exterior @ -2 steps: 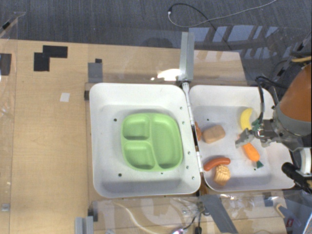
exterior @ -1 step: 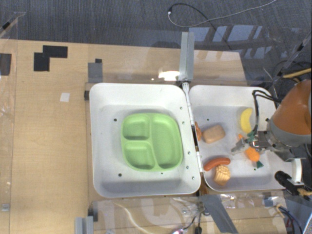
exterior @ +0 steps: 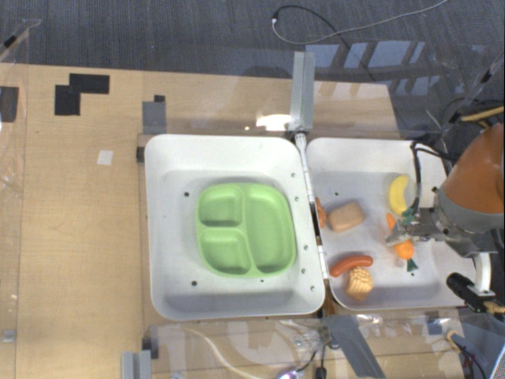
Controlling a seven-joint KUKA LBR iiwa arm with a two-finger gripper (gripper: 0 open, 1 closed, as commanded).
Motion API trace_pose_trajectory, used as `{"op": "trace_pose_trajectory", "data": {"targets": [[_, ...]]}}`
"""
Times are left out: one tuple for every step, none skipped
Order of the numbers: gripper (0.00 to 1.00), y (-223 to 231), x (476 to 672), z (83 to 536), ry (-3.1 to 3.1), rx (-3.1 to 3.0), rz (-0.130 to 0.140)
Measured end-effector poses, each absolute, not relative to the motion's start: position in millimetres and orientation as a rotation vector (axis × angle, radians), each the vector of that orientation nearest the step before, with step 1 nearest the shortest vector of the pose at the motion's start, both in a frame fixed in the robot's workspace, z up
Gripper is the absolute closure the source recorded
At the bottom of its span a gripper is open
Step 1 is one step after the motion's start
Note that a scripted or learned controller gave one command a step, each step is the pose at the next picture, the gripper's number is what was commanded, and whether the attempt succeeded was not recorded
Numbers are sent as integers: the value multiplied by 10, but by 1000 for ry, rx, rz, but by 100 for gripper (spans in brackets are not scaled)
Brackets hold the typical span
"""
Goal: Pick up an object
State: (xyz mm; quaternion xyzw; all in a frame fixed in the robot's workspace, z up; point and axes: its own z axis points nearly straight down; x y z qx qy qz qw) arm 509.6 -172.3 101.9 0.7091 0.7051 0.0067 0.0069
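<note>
Hovering low in the right bin [exterior: 371,294], the gripper [exterior: 408,231] sits over the small orange carrot [exterior: 404,250] beside the banana [exterior: 398,193]; I cannot tell its grip state. Crowded neighbours could deflect a grasp.

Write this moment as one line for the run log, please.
arm: over right bin | gripper: low beside carrot and banana | grasp: cannot tell | left bin: green tray

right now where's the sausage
In the right bin, near its front left part: the sausage lies just above the corn cob and below the bread roll.
</note>
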Motion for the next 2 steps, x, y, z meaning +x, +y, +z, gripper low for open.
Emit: {"op": "trace_pose_trajectory", "data": {"targets": [[100,-1894,4991,897,2176,2255,14],[100,-1126,4996,1772,2310,2123,6]]}}
